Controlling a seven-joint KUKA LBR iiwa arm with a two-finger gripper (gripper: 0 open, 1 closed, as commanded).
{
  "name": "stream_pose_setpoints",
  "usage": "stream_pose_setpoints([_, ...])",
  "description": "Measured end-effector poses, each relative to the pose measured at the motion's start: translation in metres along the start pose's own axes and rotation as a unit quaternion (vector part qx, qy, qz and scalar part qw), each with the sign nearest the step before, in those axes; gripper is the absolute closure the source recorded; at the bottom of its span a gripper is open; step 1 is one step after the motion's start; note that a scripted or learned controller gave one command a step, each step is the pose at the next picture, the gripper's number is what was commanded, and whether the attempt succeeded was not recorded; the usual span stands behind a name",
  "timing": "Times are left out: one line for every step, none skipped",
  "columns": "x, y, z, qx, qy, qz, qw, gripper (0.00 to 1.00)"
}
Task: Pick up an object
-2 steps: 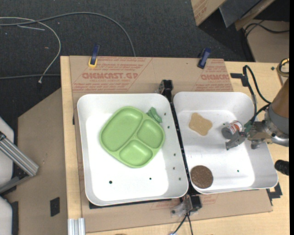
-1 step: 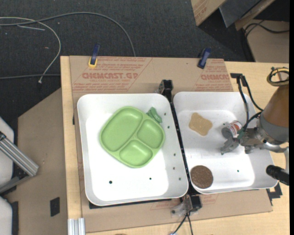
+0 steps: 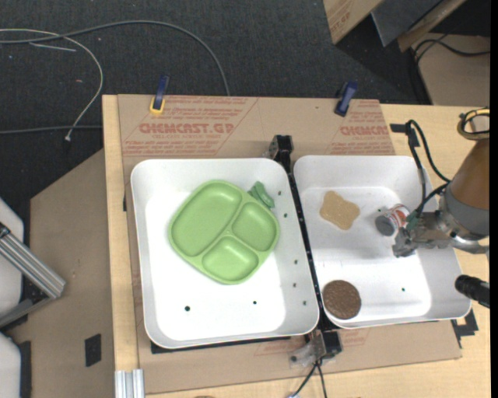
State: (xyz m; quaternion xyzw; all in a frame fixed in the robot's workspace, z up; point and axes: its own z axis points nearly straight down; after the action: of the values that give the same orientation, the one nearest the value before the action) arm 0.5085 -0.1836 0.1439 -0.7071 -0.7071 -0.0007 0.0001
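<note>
Reaching into right bin (image 3: 405, 167), tool (image 3: 398, 233) near small can (image 3: 389, 220); grip state unclear. Next: descend, close on can.

A dark carpeted floor (image 3: 194, 47) lies beyond the bench, with thin grey cables (image 3: 85, 54) trailing across it at the upper left. A printed cardboard sheet (image 3: 257, 124) covers the wooden benchtop (image 3: 70, 256), held by two blue clamps (image 3: 160, 92) along its far edge. At the upper right stands what may be a cardboard box (image 3: 350, 17).
</note>
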Motion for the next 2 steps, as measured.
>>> stream_pose_setpoints([0.0101, 0.0049, -0.0542, -0.003, -0.001, -0.001, 1.0000, 1.00])
stream_pose_setpoints([0.0102, 0.0056, -0.0598, -0.001, -0.001, 0.000, 1.0000, 1.00])
